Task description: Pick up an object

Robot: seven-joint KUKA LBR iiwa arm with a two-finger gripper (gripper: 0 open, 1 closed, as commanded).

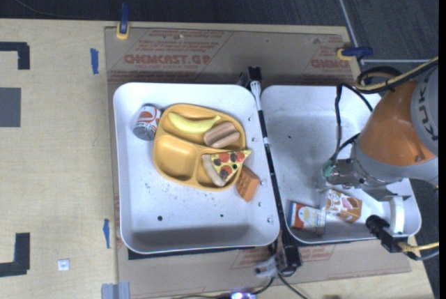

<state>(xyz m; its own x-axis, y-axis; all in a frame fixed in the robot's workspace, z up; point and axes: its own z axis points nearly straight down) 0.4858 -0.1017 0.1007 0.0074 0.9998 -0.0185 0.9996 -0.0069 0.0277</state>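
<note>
In the right bin (300, 116), my gripper (339, 180) hangs low near the front right, directly over an orange and white packet (345, 207). The grey wrist and the orange band of the arm (397, 134) cover most of the gripper from above. Just left of the packet lies a small orange, white and grey carton (307, 216), close to the bin's front wall. It is on its side and apart from the gripper.
The left bin (139, 221) holds a yellow divided tray (174, 155) with a banana (188, 123), a hot dog (221, 133) and a pizza slice (223, 164). A can (145, 122) lies at the tray's left, an orange cracker (247, 185) at its right. Black cables run along the divider.
</note>
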